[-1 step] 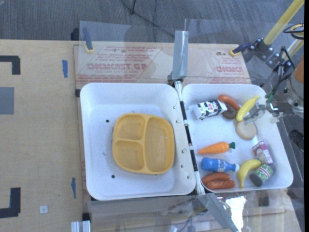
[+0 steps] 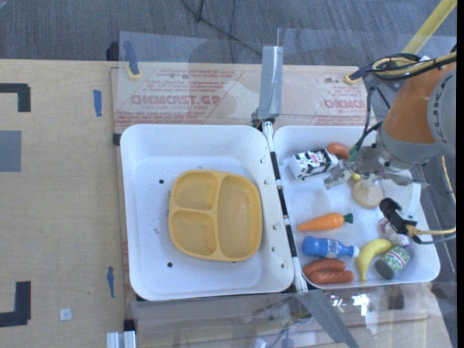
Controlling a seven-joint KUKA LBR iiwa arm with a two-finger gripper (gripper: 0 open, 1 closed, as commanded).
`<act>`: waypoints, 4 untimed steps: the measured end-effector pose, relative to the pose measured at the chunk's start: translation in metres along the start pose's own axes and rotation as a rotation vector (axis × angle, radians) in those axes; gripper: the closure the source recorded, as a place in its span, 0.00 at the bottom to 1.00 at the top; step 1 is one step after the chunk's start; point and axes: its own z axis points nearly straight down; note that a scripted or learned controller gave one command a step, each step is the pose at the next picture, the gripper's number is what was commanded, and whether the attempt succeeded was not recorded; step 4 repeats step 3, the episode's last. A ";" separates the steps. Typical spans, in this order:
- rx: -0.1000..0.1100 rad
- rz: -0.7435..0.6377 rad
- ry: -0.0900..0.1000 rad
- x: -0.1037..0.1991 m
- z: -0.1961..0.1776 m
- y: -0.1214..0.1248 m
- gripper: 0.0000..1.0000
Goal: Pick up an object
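Right bin (image 2: 429,267), contents: carrot (image 2: 324,222), long axis near horizontal, green top toward the right, lying mid-bin; blue bottle (image 2: 328,249) below it, also lengthwise left to right; two sausages (image 2: 328,270) at the near wall; banana (image 2: 372,255) curved upright beside a green-topped item (image 2: 392,262) (hard to identify); black-and-white carton (image 2: 310,162) at the far left, a small orange piece (image 2: 338,150) just beside it. Left bin (image 2: 138,194): yellow divided plate (image 2: 215,214). Pincer (image 2: 346,174) low beside the carton, apparently gripping nothing; how wide it stands cannot be told. A pale round object (image 2: 367,193) is partly hidden under the arm.
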 end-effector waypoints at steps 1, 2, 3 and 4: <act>0.015 0.023 0.018 -0.048 0.016 0.063 0.00; 0.013 0.020 0.005 -0.051 0.009 0.064 1.00; 0.009 0.066 0.002 -0.004 -0.136 0.064 1.00; 0.009 0.066 0.002 -0.004 -0.136 0.064 1.00</act>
